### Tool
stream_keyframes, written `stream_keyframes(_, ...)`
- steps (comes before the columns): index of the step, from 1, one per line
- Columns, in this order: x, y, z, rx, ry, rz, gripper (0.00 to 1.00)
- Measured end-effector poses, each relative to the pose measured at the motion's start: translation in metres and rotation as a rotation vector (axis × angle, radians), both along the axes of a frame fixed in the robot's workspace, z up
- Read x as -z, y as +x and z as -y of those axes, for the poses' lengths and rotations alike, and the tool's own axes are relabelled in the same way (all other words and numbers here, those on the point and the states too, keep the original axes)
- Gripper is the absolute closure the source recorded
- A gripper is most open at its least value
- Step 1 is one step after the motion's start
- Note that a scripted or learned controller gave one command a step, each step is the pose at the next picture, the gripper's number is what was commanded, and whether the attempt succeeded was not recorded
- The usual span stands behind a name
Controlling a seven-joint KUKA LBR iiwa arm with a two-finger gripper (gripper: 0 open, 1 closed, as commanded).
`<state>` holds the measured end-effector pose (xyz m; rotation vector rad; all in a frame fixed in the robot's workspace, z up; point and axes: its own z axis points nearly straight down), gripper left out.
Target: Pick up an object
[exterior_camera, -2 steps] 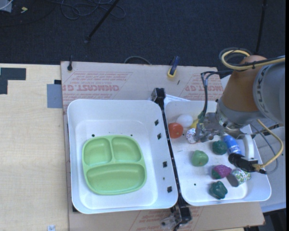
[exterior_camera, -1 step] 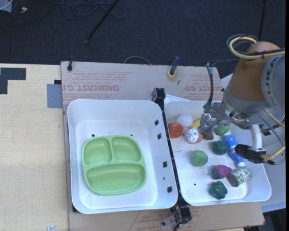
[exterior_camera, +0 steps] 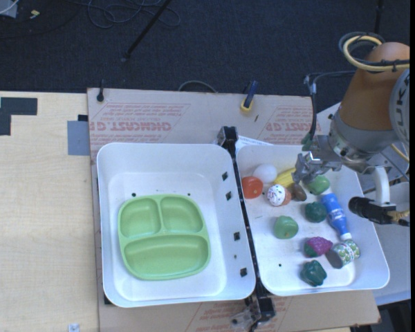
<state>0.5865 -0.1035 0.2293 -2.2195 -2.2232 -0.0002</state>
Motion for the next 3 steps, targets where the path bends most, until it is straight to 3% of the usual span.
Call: stream_keyframes(3,0.003,-0.064,-0.156,-0.004,0.002,-0.006,1.0)
